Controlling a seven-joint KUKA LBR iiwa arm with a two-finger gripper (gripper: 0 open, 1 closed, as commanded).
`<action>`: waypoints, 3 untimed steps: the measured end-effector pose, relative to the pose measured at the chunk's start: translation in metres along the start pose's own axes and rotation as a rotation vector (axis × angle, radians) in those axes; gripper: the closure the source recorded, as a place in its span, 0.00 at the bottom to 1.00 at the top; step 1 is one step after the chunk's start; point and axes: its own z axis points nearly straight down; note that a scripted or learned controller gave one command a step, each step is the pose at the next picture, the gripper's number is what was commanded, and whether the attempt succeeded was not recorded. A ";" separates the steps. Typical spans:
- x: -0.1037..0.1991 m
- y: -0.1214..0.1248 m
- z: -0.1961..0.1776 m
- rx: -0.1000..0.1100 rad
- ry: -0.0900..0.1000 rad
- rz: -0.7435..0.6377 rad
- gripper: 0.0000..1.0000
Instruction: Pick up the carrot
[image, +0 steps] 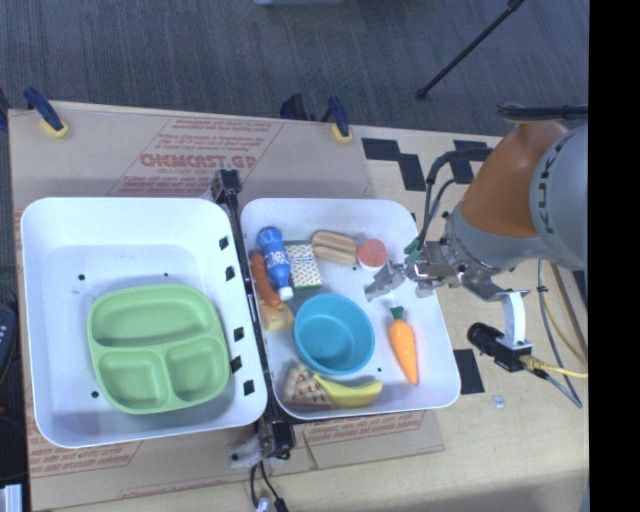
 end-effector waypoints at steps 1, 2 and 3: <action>0.002 -0.049 0.108 0.002 0.019 -0.189 0.00; 0.000 -0.045 0.094 -0.004 0.012 -0.200 1.00; -0.014 -0.055 0.009 -0.003 -0.001 0.227 1.00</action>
